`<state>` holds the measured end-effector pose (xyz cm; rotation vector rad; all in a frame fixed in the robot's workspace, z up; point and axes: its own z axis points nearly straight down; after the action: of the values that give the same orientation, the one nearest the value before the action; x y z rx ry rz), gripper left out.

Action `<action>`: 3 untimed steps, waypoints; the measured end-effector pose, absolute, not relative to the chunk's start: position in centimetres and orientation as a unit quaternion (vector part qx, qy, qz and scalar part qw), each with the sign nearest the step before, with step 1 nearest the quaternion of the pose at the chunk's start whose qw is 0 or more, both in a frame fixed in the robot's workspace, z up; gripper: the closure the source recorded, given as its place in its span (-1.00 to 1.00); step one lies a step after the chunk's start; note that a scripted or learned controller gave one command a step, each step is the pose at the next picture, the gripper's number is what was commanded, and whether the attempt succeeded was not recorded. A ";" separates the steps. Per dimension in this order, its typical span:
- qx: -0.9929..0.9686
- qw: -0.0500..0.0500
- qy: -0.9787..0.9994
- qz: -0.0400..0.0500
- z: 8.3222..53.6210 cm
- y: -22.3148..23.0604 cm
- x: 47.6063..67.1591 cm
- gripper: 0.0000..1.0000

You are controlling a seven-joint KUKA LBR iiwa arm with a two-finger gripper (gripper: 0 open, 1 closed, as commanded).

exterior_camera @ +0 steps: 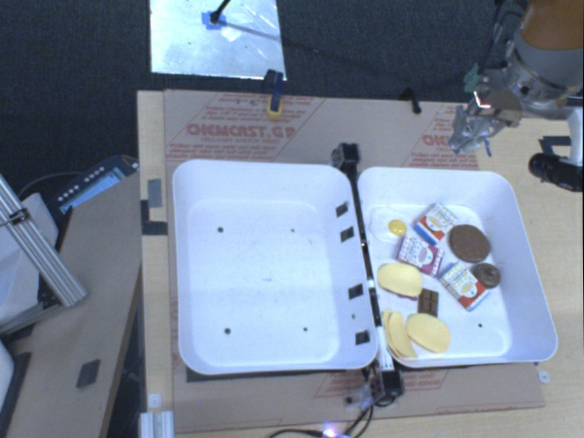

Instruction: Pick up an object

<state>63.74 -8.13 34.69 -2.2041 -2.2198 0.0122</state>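
I see the desk (301, 117) carrying two shallow white bins side by side. The left bin (265, 267) takes up the desk's left and middle part. The right bin (511, 245) sits against it, reaching toward the desk's right edge, and all the loose things lie inside it. The arm (547, 26) comes in over the desk's far right corner, grey with an orange band, and its pincer (467, 137) hangs above the desk just beyond the right bin's far edge; I cannot tell whether it is open or closed, and I see nothing in it.

Inside the right bin, a pale yellow slice (400, 279) lies near the bin's left wall, and a second yellow piece (429, 333) lies near its near edge, with a banana-like strip (396, 334) touching its left side. A brown round cookie (469, 243) sits toward the far right. Three small cartons (438, 221) cluster around it. A dark chocolate bar (428, 302) stands between the yellow pieces. A small chocolate doughnut (487, 275) lies just beside the nearest carton. A little yellow ball (397, 228) rests near the far left corner.
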 end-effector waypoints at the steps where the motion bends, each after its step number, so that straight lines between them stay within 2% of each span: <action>1: -0.708 -0.010 -0.707 -0.006 54.6 -12.0 59.4 1.00; 2: -0.707 0.000 -0.707 -0.001 53.5 -11.6 52.8 1.00; 3: -0.705 -0.001 -0.709 -0.001 53.5 -9.6 48.5 1.00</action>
<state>48.48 -9.56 53.55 -2.2170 -2.2284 -0.0037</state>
